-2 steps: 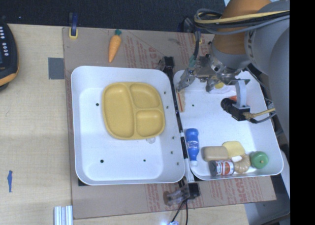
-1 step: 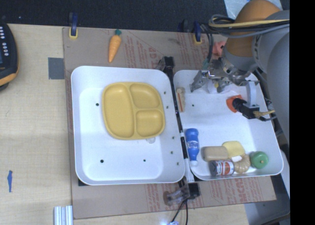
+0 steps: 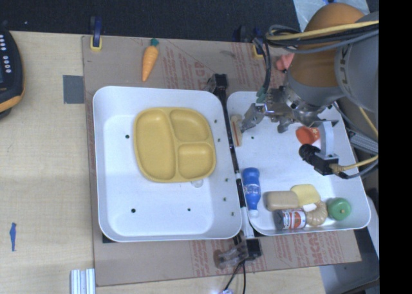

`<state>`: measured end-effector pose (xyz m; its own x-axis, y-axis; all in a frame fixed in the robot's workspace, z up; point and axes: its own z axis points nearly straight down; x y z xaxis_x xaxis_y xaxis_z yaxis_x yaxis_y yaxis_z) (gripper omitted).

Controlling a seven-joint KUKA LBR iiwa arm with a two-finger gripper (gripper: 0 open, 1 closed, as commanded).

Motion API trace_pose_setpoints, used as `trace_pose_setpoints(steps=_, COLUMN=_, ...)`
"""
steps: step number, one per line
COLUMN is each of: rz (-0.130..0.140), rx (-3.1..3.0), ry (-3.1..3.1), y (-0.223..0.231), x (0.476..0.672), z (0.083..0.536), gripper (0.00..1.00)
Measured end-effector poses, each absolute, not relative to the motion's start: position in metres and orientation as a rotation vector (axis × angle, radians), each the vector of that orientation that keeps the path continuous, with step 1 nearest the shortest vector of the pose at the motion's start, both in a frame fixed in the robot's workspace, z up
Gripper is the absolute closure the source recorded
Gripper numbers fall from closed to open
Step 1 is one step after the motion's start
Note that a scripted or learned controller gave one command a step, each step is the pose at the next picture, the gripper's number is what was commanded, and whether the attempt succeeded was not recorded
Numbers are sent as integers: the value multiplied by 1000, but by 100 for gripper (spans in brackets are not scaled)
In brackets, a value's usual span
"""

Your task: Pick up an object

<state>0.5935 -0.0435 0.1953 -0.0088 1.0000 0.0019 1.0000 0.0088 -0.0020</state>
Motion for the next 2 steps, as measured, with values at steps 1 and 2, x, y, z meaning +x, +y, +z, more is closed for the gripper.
trace_pose_setpoints(steps=1, rz=11, rx=-2221, ry=-2220, y=-110, x=635, z=113, gripper=0)
trace_pose_setpoints(steps=2, rz=9, rx=-2215, ry=-2218, y=-95, x=599, z=90, gripper=0)
